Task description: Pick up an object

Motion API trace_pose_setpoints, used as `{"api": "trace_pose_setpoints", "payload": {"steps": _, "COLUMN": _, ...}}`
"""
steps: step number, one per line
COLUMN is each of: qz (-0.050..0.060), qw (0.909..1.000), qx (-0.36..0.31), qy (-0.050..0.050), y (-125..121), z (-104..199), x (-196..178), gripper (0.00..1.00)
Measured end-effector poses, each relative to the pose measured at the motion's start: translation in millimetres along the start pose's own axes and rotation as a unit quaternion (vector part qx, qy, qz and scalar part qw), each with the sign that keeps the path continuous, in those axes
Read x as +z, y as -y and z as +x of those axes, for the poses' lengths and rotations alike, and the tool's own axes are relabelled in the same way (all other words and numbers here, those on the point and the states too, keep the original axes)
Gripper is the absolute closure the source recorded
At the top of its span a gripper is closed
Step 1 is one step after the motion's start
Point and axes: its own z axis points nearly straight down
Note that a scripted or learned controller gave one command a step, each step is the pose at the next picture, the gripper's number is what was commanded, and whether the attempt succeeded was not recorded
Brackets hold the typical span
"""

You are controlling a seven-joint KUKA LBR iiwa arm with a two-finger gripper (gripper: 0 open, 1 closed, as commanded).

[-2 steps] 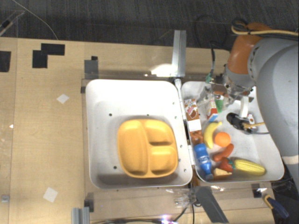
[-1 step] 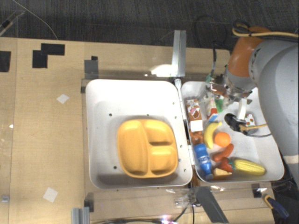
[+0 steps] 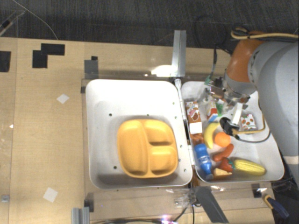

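Just below the two-finger gripper (image 3: 229,107), whose spread I cannot tell, the curved yellow plastic banana (image 3: 210,134) lies lengthwise toward the right-hand white bin's (image 3: 275,164) near edge.

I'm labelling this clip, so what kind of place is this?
Probably a robotics lab's bin-picking bench: two shallow white bins set into a wooden benchtop, a grey arm with an orange band reaching in, and toy food like a plastic corn cob.

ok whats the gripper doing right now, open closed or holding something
Gripper: down in the right bin above the toy food; grip state cannot be told.
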Motion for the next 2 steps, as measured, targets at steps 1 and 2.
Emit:
{"api": "trace_pose_setpoints", "payload": {"steps": 1, "qz": -0.001, "qw": 0.9992, "qx": 0.040, "qy": -0.001, "y": 12.8, "z": -2.0, "x": -0.8, "gripper": 0.00}}
{"api": "trace_pose_setpoints", "payload": {"steps": 2, "qz": 0.000, "qw": 0.9993, "qx": 0.037, "qy": 0.002, "y": 5.5, "z": 5.4, "x": -0.3, "gripper": 0.00}}
